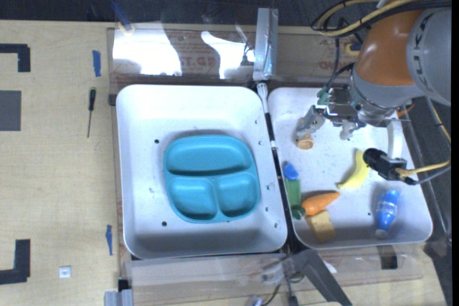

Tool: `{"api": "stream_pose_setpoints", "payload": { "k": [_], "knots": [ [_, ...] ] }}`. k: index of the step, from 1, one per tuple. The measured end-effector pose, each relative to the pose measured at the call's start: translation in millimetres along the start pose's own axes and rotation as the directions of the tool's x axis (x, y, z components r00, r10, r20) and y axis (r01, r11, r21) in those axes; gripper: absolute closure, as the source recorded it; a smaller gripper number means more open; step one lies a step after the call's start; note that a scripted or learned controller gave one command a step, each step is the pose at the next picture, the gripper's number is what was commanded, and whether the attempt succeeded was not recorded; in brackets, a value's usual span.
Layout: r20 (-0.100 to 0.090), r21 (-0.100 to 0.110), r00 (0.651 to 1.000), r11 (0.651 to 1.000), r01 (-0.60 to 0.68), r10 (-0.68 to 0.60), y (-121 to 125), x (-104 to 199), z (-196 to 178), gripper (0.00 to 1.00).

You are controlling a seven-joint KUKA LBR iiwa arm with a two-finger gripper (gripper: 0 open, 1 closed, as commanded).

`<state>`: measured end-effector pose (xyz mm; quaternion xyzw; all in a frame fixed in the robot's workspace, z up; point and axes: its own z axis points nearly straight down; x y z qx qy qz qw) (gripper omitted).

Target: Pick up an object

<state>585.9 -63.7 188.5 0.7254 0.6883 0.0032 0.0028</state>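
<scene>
Bench [50,175] w/ two white bins. Left bin [143,125] holds a blue divided tray [211,175], approx. centred. Right bin [355,222]: green marker [292,188] w/ blue cap along its left wall. Small tan round piece [305,143] lies upper left, right at the tip of the gripper [310,125], which is low over it; can't tell how far open it is or whether it grips anything. Orange carrot [319,203] touches the marker, tan block [322,226] just below it. Yellow banana [353,172] mid-bin, blue bottle [386,210] lower right corner.
</scene>
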Motion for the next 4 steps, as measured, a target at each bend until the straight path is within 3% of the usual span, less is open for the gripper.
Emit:
{"api": "stream_pose_setpoints", "payload": {
  "k": [1, 2, 3, 4],
  "knots": [
    [0.002, 0.014, 0.999, 0.999, 0.041, -0.041, 4, -94, 54, 0.00],
    [0.001, 0.006, 0.998, 0.998, -0.066, 0.066, -47, -131, 97, 0.00],
    [0.002, 0.005, 0.998, 0.998, -0.069, 0.069, -47, -132, 87, 1.00],
    [0.001, 0.001, 0.994, 0.994, -0.108, 0.108, -61, -70, -73, 1.00]
  ]
}}
